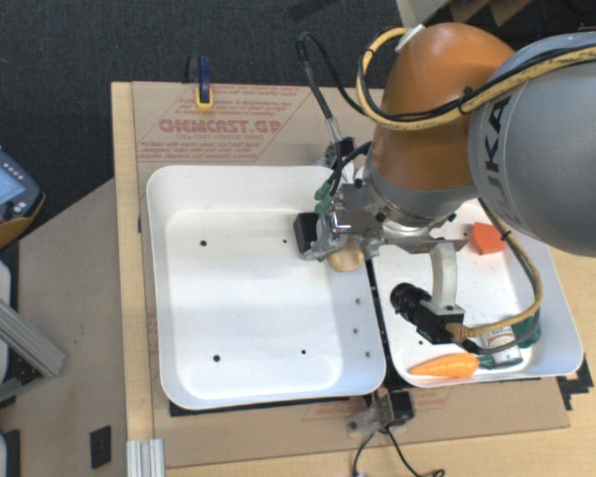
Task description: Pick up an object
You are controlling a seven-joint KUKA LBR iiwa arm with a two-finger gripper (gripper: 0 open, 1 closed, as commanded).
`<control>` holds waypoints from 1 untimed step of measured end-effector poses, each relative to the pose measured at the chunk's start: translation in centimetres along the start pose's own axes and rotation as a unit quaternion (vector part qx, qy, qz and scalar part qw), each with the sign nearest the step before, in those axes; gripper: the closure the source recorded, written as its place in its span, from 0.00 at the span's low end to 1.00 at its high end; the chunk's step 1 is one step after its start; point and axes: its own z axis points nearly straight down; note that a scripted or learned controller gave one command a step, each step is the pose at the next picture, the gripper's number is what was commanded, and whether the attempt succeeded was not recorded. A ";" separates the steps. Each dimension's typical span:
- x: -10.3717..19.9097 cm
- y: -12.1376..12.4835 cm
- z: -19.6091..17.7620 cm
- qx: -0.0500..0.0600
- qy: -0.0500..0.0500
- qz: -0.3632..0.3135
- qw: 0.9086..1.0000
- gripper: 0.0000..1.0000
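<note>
Tan and rounded, a small lump (pixel 346 258) lies at the 3 o'clock edge of the left bin (pixel 238 311), right against the wall it shares with the right bin (pixel 482 291). It is too compact and too far under the wrist to give a clear long axis or heading. The tool (pixel 328 244) sits just at the lump's 10 o'clock side, touching or nearly touching it. The arm's grey and orange bulk covers it from above, so I cannot tell whether it is set wide or narrow, or whether anything is gripped.

In the right bin, an orange carrot-shaped piece (pixel 445 367) rests at the 6 o'clock wall. Its long axis runs from 9 to 3 o'clock, almost parallel to that wall, and the slimmer end seems to point toward 9 o'clock. An orange block (pixel 487 238) lies near the bin's 12 o'clock side, well apart from the carrot shape. It is squat, with no marked direction.

Both bins stand on a brown cardboard sheet (pixel 228 117) on the tabletop. A blue clamp (pixel 203 79) holds the sheet's 12 o'clock edge.
</note>
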 end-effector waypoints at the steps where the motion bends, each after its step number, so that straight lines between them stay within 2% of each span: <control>1: -1.9 -2.7 -1.4 0.000 0.000 0.000 1.000 1.00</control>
